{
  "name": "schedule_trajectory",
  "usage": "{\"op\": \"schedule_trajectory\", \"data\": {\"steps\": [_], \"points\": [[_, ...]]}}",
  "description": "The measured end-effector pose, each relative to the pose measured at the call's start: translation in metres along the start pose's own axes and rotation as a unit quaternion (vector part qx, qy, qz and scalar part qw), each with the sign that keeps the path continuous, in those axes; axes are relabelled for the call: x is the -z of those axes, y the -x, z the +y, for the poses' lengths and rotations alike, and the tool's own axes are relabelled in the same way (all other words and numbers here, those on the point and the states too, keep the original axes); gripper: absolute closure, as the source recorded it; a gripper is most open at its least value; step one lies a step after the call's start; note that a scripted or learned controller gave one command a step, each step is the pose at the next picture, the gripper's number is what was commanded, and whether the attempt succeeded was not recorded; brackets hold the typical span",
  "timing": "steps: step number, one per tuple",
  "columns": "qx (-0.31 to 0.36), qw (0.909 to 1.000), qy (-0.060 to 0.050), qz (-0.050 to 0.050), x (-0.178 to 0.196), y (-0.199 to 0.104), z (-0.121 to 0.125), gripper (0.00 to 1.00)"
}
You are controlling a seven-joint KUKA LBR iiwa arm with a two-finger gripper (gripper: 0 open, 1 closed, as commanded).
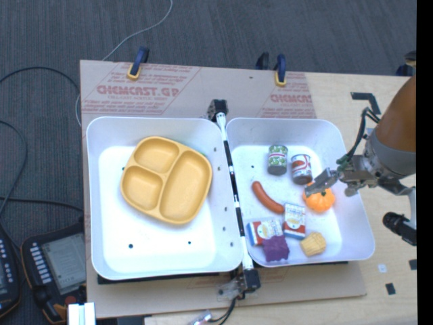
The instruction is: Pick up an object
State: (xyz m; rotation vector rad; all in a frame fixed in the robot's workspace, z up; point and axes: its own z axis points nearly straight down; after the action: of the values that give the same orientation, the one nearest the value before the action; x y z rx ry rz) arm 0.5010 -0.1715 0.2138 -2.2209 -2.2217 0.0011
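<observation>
Arm enters from right; gripper low over right bin, touching orange fruit; jaw state cannot tell. Left bin holds yellow divided plate.

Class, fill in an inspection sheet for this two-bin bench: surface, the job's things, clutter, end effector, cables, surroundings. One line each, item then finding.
Surface: brown board printed with lettering, held by clamps at its far edge, bearing two white bins side by side.
Job's things: right bin holds an orange pumpkin, sausage, two small cans, purple piece, corn piece and two small cartons.
Clutter: yellow divided plate in the left bin.
End effector: end effector low over the pumpkin, at its top; grip cannot be judged.
Cables: white cable on the far floor; black cable at left.
Surroundings: grey carpet; handheld controller at lower left.
</observation>
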Motion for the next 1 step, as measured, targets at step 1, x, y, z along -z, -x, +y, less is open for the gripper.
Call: {"op": "schedule_trajectory", "data": {"steps": [1], "points": [[0.0,1.0,0.001,0.0,-0.1193,-0.03,-0.0152,0.0]]}}
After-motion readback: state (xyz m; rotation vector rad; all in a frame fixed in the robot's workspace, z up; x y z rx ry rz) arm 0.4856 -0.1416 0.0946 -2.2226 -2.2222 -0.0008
